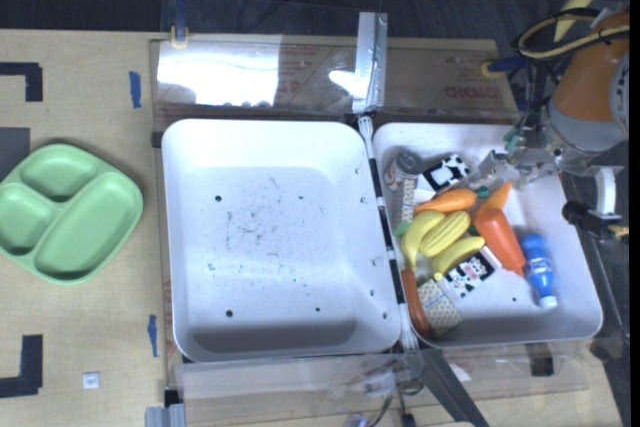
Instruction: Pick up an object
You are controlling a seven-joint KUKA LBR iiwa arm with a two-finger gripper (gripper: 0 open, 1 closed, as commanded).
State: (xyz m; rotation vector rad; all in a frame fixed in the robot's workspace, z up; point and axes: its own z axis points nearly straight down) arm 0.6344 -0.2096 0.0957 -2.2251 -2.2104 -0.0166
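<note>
The right bin point(575, 315) holds a heap of toys. A yellow bunch of bananas point(440, 235) lies in its middle, with an orange carrot point(450, 200) above it and a larger orange carrot point(500, 233) to its right. A blue bottle point(538, 270) lies near the bin's right side. A black-and-white card point(445, 172) and a grey can point(405, 162) sit at the back. My gripper point(505, 163) hangs low over the bin's back right part, just above the larger carrot's upper end, with nothing visibly held.
The left bin point(265, 235) is bare white with faint scuffs. A green divided plate point(65, 210) rests on the bench at the far left. A clear plastic screen point(265, 65) stands behind the bins. Cables loop at the upper right point(560, 30).
</note>
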